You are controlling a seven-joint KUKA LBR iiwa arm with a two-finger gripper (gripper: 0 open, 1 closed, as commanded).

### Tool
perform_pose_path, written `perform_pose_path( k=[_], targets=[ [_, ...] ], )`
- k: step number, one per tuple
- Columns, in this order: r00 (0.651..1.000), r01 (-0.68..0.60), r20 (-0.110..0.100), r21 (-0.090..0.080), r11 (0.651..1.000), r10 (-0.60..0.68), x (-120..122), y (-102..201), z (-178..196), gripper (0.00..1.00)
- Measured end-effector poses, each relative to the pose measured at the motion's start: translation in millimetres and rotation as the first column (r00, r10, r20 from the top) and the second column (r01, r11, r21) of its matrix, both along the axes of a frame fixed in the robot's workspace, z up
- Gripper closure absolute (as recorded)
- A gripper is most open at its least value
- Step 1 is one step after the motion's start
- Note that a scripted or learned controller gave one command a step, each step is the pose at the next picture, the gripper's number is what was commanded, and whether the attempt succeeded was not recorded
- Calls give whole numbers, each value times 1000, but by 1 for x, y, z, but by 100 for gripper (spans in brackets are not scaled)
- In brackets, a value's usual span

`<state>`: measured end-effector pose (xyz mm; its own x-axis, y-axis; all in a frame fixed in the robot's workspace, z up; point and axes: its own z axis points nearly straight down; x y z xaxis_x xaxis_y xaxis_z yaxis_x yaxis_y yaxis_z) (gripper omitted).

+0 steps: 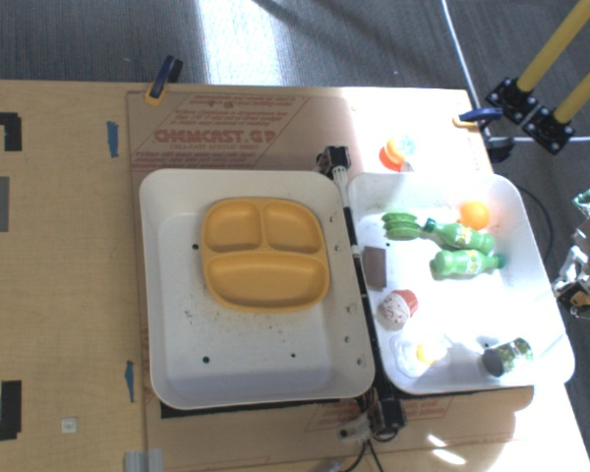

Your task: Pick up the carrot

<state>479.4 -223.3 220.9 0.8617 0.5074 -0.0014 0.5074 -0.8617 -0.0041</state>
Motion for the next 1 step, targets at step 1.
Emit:
perform_pose_path(
  k=[1],
  targets=[
    [999,-42,0,0,999,42,0,0,-1,100]
  ],
)
